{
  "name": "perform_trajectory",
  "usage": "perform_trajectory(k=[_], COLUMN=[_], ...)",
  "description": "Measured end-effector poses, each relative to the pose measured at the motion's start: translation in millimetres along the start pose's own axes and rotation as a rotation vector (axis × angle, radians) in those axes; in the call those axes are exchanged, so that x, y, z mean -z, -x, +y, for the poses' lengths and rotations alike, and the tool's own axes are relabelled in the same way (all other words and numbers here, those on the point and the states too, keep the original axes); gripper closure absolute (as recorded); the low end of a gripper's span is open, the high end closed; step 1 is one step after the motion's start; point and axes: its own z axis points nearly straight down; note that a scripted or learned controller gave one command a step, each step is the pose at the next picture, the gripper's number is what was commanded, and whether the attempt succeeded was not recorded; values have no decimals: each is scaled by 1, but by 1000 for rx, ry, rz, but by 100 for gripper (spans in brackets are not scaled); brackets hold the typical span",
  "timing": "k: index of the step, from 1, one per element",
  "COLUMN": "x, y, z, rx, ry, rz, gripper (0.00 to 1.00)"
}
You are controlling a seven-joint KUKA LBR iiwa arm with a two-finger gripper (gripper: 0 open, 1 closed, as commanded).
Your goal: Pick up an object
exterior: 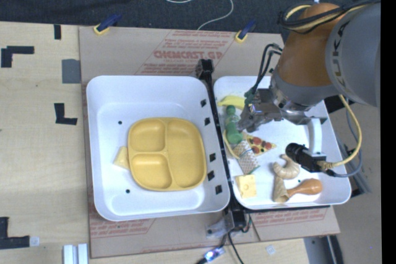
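Arm: grey with orange band, reaching in from the right of the view, above the right bin.
Gripper: low over the left half of the right bin, just beside the green toy.
Pincer state: open or closed, not possible to tell from this slanted view.
Green toy: close to the left wall of the right bin, directly under the banana, at the gripper's left in the view.
Banana: yellow, in the far left corner of the right bin.
Pizza slice: small, near the middle of the right bin, just in front of the gripper.
Grey mesh piece: just beside the pizza slice, on the near side.
Yellow block: near left corner of the right bin.
Tan lumpy piece: right of the mesh piece, next to the brown drumstick shape.
Left bin: with a yellow divided plate in the middle; pale wedge at the plate's left edge.
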Motion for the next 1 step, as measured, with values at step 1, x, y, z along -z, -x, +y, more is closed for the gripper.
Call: perform_trajectory(k=[1], x=[-9], y=[14], z=[-3], rx=[-4], ry=[0], rz=[-2], gripper=[100])
